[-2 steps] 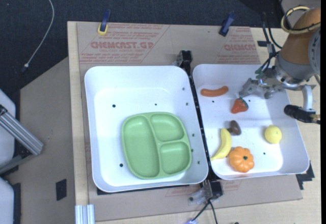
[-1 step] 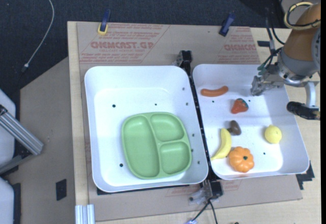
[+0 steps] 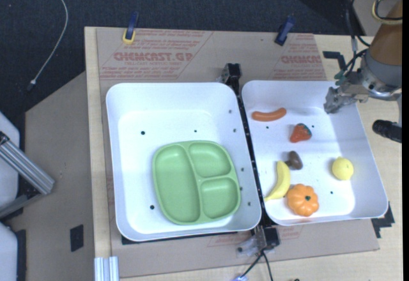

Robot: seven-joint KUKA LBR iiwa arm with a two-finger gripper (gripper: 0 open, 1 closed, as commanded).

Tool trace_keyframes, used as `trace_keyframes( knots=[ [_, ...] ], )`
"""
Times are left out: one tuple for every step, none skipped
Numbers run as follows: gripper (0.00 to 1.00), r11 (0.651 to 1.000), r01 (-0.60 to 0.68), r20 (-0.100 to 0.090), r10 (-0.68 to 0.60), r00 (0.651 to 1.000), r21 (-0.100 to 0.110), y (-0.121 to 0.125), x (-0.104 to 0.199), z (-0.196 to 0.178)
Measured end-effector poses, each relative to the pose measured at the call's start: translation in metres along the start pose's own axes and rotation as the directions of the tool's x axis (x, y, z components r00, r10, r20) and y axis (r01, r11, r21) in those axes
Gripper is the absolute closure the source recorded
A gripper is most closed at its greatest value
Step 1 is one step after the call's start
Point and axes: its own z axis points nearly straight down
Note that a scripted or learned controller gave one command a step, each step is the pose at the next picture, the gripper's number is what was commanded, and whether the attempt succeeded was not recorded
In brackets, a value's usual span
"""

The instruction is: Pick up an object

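A cardboard-topped bench (image 3: pixel 192 56) is bearing two white bins. The gripper (image 3: pixel 337 99) is hanging over the right bin's (image 3: pixel 364 145) far corner (holding nothing visible). The sausage (image 3: pixel 269 114) is lying nearest, leftward and slightly nearer the camera, its long axis running left-right.

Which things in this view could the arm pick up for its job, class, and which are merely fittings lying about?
Belong to the job:
- end effector
- hot dog
- strawberry
- brown piece
- banana
- lemon
- pumpkin
- right bin

Just lying about:
- green divided plate in the left bin
- blue clamps
- cardboard sheet
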Motion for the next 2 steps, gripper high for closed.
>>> trace_keyframes(
  knots=[
    [1.0,1.0,0.002,0.0,-0.002,1.0,-0.001,0.009,-0.001,-0.047],
    [1.0,1.0,0.002,0.001,-0.002,1.0,-0.002,0.011,-0.001,-0.086]
  ],
)
